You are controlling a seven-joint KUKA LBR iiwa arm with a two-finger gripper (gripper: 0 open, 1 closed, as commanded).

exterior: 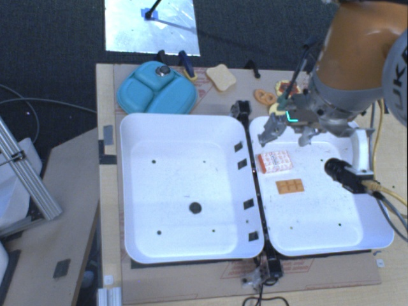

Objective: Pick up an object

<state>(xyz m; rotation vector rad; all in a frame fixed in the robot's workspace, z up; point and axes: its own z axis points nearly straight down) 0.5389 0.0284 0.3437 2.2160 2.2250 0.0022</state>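
**Approach step of a pick: gripper poised over the far end of the right bin.**

The gripper point(288, 134) hangs above the far left corner of the right bin point(331, 231), with nothing seen between its fingers; whether the jaws stand open or closed cannot be told from this angle. Two candidate objects lie in that bin: a red-and-white box point(275, 162) just near of the fingertips, and a small orange waffle-like tile point(290, 186) a little nearer still, the two apart from each other. The grasp looks not yet made. The next move probably calls for a short shift toward the near side to centre over the box, then a straight descent to straddle it. The arm point(357, 43) enters from the right, its orange band above the wrist, which points down and slightly leftward.
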